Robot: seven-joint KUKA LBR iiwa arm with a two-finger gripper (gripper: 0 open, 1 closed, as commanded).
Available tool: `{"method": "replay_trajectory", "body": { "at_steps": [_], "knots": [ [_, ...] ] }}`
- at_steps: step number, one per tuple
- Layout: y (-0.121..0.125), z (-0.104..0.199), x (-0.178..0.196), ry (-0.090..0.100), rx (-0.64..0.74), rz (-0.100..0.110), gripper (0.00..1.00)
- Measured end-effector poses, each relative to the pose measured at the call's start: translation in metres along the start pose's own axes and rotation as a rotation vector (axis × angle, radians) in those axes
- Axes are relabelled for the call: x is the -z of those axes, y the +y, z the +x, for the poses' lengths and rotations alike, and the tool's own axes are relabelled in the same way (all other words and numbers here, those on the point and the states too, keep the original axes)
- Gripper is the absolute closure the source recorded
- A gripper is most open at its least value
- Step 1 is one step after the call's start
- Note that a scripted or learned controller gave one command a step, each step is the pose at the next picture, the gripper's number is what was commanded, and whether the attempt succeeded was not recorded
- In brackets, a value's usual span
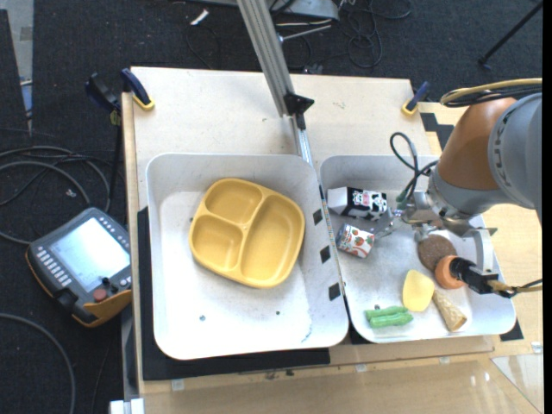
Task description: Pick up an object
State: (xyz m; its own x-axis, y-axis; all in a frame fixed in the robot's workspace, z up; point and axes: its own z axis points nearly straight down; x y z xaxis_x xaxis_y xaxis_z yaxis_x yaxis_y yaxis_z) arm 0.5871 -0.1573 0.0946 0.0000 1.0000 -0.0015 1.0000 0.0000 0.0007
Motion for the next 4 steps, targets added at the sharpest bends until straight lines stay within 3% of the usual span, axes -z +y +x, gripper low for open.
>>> {"method": "replay_trajectory", "body": {
  "at_steps": [1,2,3,4],
  "knots": [
    [0.000,0.000,0.011,0.000,-0.001,-0.002,1.00],
    [0.010,-0.006,0.063,-0.001,0.002,-0.005,1.00],
    [0.003,-0.005,0.121,-0.001,0.002,-0.006,1.00],
    [0.004,-0.005,0.129,0.001,0.002,-0.002,1.00]
  ]
}}
